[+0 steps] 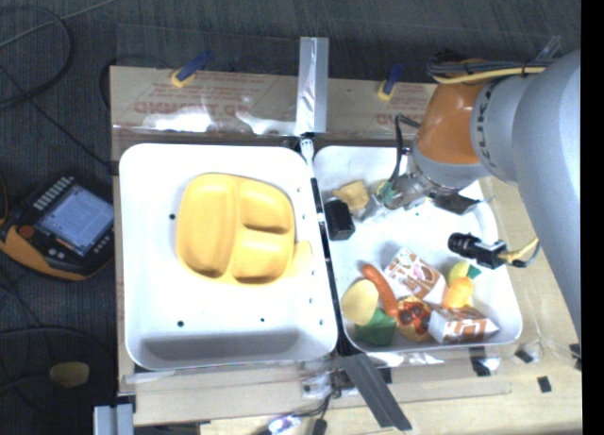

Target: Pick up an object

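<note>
Over the right bin, pincer half hidden under the wrist, grip state unclear, toys heaped below.

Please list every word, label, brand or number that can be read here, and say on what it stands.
None reads clearly.
Cardboard behind the bins: red print, too blurred.
Two cartons in the right bin: print too small.
Handheld device on the floor: lit screen, illegible.

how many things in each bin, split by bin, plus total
Left white bin: 1, a yellow divided plastic tray
Right white bin: about 9 small toy foods and cartons; the pile overlaps, so the count is approximate
Total: about 10
</note>
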Robot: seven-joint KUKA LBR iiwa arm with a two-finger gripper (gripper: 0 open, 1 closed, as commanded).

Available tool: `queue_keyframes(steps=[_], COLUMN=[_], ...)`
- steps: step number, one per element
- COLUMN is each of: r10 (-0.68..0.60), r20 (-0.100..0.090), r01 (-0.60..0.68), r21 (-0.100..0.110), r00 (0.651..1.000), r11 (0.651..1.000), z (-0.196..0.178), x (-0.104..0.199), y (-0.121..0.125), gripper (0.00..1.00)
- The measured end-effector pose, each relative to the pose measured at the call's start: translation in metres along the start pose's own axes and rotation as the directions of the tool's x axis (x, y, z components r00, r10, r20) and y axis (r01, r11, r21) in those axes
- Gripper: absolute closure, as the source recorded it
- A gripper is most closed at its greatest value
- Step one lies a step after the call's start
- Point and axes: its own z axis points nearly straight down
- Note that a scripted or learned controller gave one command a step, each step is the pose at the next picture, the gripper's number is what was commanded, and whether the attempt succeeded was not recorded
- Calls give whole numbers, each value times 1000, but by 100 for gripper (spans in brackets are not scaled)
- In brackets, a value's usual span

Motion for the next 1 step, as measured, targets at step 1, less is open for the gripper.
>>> queue_keyframes(steps=[1], r10=[-113], r20=[-9], r01=[113], r21=[10], r00=[994], r11=[993], z=[-26], x=[-11], y=[-10], gripper=[100])
